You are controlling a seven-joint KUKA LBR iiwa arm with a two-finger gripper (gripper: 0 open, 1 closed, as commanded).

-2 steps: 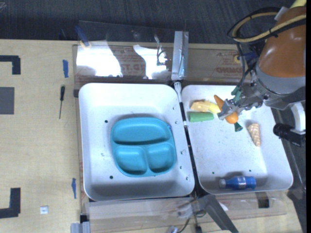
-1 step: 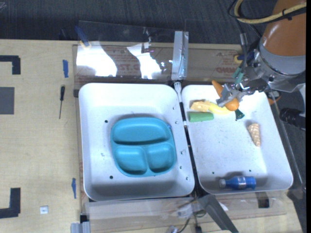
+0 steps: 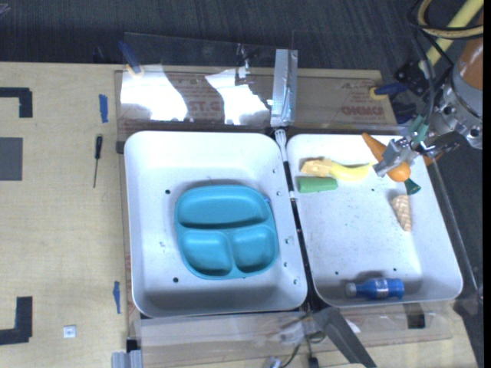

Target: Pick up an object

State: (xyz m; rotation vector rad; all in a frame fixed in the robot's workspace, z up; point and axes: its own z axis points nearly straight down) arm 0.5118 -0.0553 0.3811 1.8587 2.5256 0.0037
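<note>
My gripper point(image 3: 405, 156) hangs over the far right corner of the right bin point(image 3: 430, 282). Right under it lies an orange carrot point(image 3: 398, 172) with a green tip, partly hidden by the gripper. I cannot tell whether the gripper touches the carrot. To its left lie a yellow banana point(image 3: 340, 170) and a green block point(image 3: 316, 183). A beige cone-shaped piece point(image 3: 402, 211) rests below the carrot. Near the bin's front wall a blue bottle point(image 3: 376, 287) lies on its side.
The left bin point(image 3: 146, 205) holds a blue divided plate point(image 3: 225, 230). A ridge separates the two bins. Clear plastic sheeting and a metal bracket point(image 3: 283, 87) stand behind the bins. Yellow and black cables point(image 3: 453, 14) loop at the top right.
</note>
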